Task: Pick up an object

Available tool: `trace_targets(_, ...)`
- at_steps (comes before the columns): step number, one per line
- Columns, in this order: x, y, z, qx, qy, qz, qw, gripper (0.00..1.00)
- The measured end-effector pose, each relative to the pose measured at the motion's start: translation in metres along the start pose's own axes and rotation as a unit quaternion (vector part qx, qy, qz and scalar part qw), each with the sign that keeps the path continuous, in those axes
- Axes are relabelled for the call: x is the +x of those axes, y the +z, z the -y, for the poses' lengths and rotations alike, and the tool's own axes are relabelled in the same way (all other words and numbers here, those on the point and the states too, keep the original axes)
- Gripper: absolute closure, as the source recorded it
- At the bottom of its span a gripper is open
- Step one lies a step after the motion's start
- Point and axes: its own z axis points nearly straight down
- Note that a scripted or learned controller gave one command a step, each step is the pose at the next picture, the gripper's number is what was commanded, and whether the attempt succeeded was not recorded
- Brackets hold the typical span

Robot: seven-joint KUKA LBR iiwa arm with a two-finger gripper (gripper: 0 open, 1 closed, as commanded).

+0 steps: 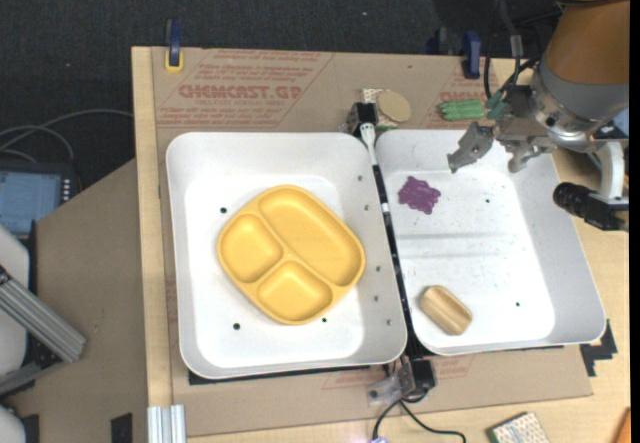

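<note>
Gripper (492,149) hovering over right bin (560,261), top edge, fingers spread, nothing between them. Purple blob (419,194) near, flat, soft-looking, likely hard to pinch. Tan block (444,309) at front: looks light, stiff; grab across narrow sides.

— Setting? Lab, robotics test bench.
— Evidence? Clamped cardboard sheet (260,91) under two white bins (190,231), loose cables (60,126), dark carpet, grey industrial arm (590,61)
</note>
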Motion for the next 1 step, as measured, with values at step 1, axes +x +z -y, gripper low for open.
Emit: trace_targets(1, -0.0131, 0.0945, 0.0225, 0.006, 0.002, -0.001, 1.0, 0.0)
